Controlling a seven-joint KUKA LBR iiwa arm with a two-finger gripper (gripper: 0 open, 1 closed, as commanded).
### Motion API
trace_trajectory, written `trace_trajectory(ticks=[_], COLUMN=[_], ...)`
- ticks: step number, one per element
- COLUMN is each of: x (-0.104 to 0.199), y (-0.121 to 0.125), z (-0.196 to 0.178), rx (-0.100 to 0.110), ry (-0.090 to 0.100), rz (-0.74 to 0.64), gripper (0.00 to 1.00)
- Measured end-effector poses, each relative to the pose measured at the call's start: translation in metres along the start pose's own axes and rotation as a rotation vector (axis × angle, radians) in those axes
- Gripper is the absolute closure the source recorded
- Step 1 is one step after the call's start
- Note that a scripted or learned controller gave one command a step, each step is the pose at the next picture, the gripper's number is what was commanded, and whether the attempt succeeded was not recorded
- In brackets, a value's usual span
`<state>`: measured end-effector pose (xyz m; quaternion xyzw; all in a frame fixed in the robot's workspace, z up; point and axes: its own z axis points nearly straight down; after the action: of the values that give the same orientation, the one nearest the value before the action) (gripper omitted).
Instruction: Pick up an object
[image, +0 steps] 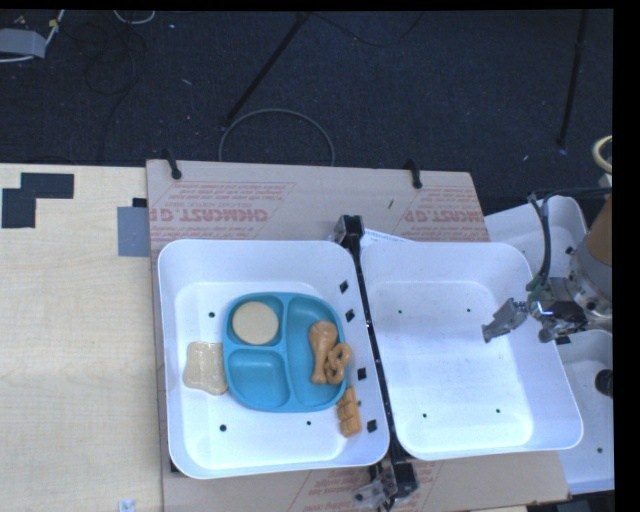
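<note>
In the left bin (190, 270) lies a blue divided plate (262, 385). It carries a round tan disc (254, 322) and a brown pretzel-shaped piece (328, 352). A pale beige lump (205, 367) rests against the plate's left edge. Off the plate's lower right corner sits a small orange-brown piece (348, 412). My gripper (527, 326) hangs over the right side of the right bin (450, 400), far from all of these. It is open and nothing is between its fingers.
A black divider (368, 350) runs between the two bins. The arm's cable and wrist (575, 295) lie over the right bin's right rim. Cardboard (300, 205) sits under the bins, with a wooden bench top (70, 350) to the left.
</note>
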<state>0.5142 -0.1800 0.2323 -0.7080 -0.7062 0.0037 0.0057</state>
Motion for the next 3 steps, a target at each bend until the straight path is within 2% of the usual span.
trace_trajectory(ticks=[1, 3], x=[0.0, -0.001], y=[0.002, 0.004], z=[-0.006, 0.122], rx=[-0.012, -0.006], ry=[-0.003, 0.0], rz=[-0.002, -0.002], gripper=[0.0, 0.0])
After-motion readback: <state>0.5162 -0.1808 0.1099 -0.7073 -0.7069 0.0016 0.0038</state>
